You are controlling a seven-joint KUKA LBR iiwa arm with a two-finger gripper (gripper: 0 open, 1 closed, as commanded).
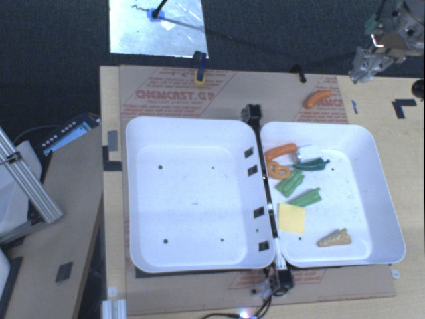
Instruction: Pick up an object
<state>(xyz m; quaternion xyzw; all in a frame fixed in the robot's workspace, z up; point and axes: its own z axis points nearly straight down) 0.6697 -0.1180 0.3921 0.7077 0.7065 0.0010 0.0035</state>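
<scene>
Dark carpeted floor surrounds a pale counter (pixel 113 198) topped with a cardboard sheet printed in red lettering. Contents, left to right:

Off the counter's left edge: an aluminium rail (pixel 26 185) lying at a slant, and a dark handheld unit with blue buttons (pixel 66 133).

Far side, on the floor: a shiny metal plate (pixel 158 18) with a small blue piece on it.

Far edge of the cardboard: a blue-and-yellow clamp (pixel 199 68).

Left bin (pixel 192 195): white, shallow, four small dots on its floor.

Between the bins: a black hinge strip with clips (pixel 262 191).

Right bin (pixel 382 198), items gathered toward its left half:
- orange carrot-like piece (pixel 281 151), near the far left corner;
- orange ring-shaped piece (pixel 277 172), just below it;
- dark green pepper-like piece (pixel 311 165), beside a small grey bit;
- two light green pieces, one (pixel 289 183) near the ring, one (pixel 305 197) just right of and below it;
- yellow square slab (pixel 292 218), against the left wall;
- tan crumbly wedge (pixel 334 238), near the front, apart from the rest.

On the cardboard beyond the right bin: an orange sausage-shaped piece (pixel 318 99).

Upper right: the gripper (pixel 369 66), hanging over the counter's far right corner, well apart from every item; nothing sits between its fingers, and I cannot tell whether they are spread or closed.
</scene>
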